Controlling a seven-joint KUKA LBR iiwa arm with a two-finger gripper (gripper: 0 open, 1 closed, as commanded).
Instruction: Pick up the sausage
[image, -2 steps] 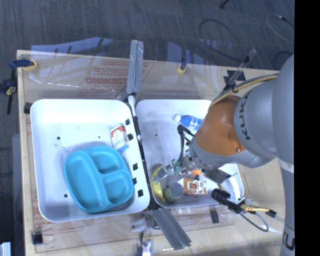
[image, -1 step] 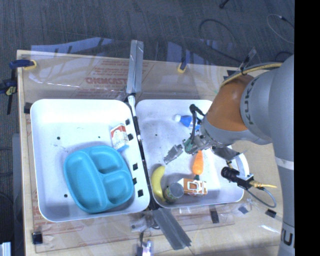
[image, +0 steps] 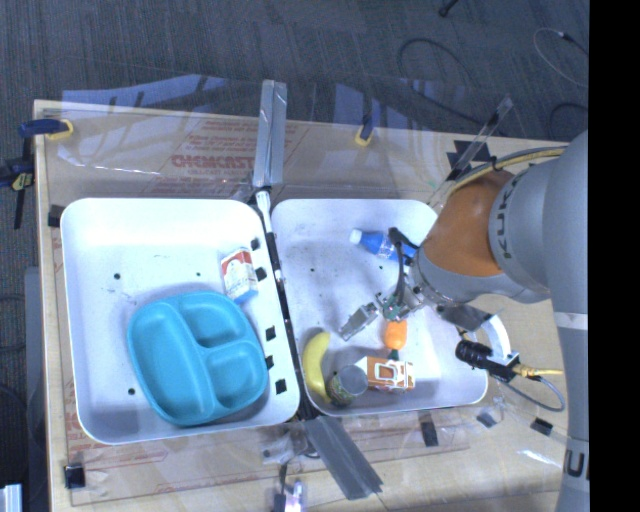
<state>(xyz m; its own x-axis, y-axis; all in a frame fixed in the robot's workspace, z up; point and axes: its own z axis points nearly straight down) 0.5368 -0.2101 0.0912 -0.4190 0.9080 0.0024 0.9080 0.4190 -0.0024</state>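
Jaws (image: 385, 312) low in right bin (image: 310, 225), beside an orange item (image: 396, 335); their state cannot be told. Banana (image: 316, 366) lies near front wall.

Two white bins are seen side by side on the table (image: 150, 470): in the left bin (image: 90, 240) a blue divided tray (image: 197, 355) lies near the front, with a small red-and-white carton (image: 237, 273) just behind it. In the right bin (image: 320, 225) the gripper (image: 385, 310) is lowered over the middle, beside a small orange piece (image: 397, 335). A banana (image: 316, 365), a grey round object (image: 350, 381) and an orange-and-white box (image: 389, 374) are ranged along the front wall, and a blue-capped bottle (image: 372, 241) lies toward the back.
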